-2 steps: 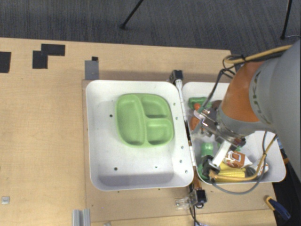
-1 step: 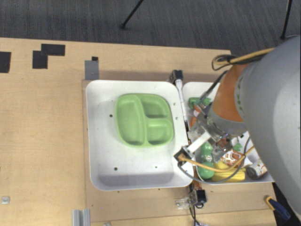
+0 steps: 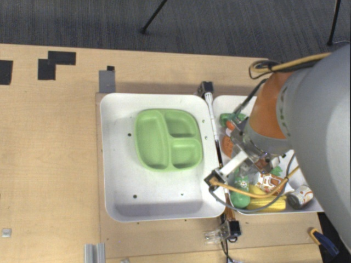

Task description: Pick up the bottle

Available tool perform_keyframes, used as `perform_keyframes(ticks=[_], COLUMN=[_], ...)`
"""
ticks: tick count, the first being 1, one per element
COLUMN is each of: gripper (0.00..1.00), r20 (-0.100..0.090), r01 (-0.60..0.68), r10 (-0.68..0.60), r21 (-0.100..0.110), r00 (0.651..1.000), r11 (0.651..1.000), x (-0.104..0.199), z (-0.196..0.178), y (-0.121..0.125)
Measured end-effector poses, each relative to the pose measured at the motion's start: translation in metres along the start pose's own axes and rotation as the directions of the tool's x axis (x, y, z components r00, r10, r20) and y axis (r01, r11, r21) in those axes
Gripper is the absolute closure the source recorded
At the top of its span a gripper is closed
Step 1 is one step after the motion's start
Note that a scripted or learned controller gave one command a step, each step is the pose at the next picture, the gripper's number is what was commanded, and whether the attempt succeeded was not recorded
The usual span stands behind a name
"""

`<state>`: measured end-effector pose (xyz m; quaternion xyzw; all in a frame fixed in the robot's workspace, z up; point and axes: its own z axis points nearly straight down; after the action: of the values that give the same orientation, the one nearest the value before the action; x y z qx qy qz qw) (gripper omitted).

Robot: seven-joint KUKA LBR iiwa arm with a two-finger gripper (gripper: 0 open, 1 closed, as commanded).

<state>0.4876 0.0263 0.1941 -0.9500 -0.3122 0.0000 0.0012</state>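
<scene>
End effector (image 3: 248,167) is lowered into the cluttered right white bin (image 3: 307,206); its state cannot be told. No bottle can be singled out among the green and yellow items. Pick-up is judged not yet done.

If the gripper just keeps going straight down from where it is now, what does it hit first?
Likely the clutter in the right bin: the gripper points down over a pile with yellow banana-like pieces and a green ball. Depth is unclear, and the arm hides what lies directly beneath, so I can't say which item.
</scene>
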Motion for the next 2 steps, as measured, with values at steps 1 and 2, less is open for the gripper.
perform_keyframes(ticks=[1,2], gripper=[1.0,1.0], r20=[0.001,0.0], r01=[-0.148,-0.331], r10=[0.148,0.331], r21=[0.0,-0.001], r00=[0.989,0.944], r11=[0.989,0.944], x=[0.044,0.113], z=[0.01,-0.014], y=[-0.062,-0.106])
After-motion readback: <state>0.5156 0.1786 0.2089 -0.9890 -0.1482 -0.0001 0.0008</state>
